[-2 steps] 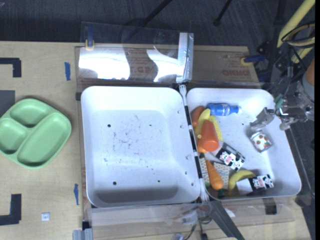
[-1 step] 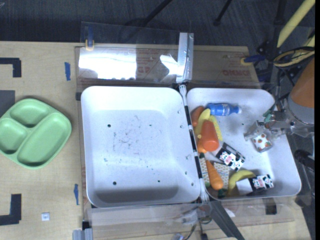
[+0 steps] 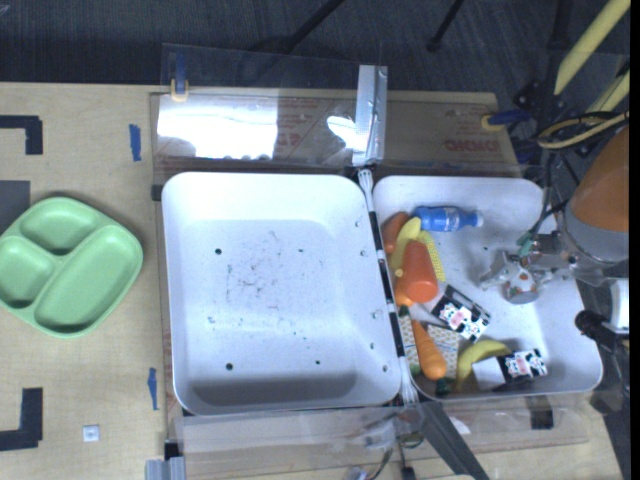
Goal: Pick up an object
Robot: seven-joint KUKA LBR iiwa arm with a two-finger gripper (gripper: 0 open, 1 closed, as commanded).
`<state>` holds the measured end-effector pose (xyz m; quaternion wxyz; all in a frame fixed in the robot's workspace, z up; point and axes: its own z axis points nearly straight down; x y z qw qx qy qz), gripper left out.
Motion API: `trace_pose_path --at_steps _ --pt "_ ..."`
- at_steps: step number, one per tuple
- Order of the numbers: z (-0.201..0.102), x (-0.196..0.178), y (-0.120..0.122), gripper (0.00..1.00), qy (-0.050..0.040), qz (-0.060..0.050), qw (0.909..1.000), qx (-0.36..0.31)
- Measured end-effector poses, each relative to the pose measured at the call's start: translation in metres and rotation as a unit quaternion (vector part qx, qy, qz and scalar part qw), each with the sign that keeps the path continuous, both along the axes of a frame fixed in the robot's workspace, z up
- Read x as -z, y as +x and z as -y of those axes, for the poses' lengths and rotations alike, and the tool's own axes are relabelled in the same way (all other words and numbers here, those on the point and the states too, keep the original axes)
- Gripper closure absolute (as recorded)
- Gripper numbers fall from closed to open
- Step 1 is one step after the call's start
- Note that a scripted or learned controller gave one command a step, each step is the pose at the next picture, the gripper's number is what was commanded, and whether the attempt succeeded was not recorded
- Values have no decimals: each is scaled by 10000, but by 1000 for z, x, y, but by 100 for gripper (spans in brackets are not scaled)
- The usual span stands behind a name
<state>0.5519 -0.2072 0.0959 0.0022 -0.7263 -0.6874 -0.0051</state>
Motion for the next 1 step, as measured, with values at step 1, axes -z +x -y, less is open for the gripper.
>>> trace_pose_path --at_steps 1 --pt "4 -9 -1 100 -37 -3 10000 23"
